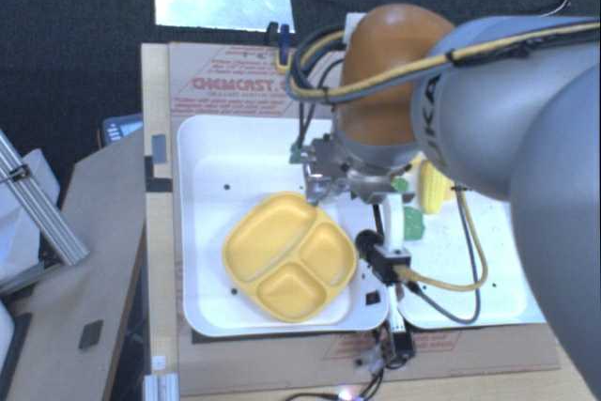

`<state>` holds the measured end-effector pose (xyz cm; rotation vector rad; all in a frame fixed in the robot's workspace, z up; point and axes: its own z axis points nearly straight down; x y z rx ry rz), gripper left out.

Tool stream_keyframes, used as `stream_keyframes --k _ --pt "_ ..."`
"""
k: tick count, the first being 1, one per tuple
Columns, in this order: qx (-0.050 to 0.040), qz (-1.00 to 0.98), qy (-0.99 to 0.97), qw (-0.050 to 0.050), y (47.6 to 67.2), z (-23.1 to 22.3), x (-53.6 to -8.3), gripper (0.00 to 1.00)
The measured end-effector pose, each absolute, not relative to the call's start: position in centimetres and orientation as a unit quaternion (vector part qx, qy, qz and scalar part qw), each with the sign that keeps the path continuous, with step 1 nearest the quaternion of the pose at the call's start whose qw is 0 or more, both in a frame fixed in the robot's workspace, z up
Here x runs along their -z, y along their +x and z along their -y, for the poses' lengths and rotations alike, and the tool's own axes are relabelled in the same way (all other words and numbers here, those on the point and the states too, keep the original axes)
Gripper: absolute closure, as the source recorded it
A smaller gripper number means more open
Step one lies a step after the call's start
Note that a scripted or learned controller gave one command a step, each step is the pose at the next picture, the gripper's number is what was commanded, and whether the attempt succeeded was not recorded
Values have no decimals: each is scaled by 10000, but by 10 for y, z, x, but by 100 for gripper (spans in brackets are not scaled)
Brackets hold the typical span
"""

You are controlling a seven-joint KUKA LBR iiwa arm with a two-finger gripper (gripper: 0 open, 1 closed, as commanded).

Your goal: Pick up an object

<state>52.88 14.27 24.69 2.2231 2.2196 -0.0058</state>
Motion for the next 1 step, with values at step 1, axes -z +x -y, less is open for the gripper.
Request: stream_keyframes --k 1 --pt "-15 -7049 7093 30 539 -61 -297 100"
